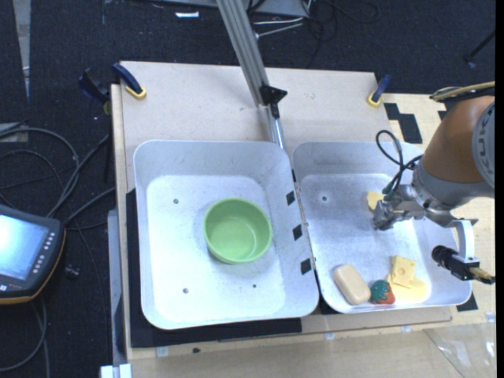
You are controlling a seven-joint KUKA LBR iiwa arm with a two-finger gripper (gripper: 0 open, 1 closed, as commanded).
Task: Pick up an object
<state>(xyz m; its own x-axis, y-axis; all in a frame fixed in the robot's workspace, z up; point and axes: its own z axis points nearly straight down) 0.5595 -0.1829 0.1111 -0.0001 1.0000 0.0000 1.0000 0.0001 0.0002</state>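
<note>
Four objects in right bin (331,176) | gripper (383,217) low beside yellow piece (373,201), likely its target | grip state: cannot tell | green bowl (238,231) left bin (157,172)

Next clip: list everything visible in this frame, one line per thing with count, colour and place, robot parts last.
bins: 2, white, side by side on the bench
bowl: 1, green, middle of the left bin
bread roll: 1, tan, front of the right bin
strawberry: 1, red and green, beside the roll
cheese wedge: 1, yellow, front right corner of the right bin
small yellow piece: 1, right bin, by the gripper
clamps: 2, blue and yellow, bench's back corners
pendant: 1, left floor
arm: 1, grey and orange
gripper: 1, low in the right bin
</note>
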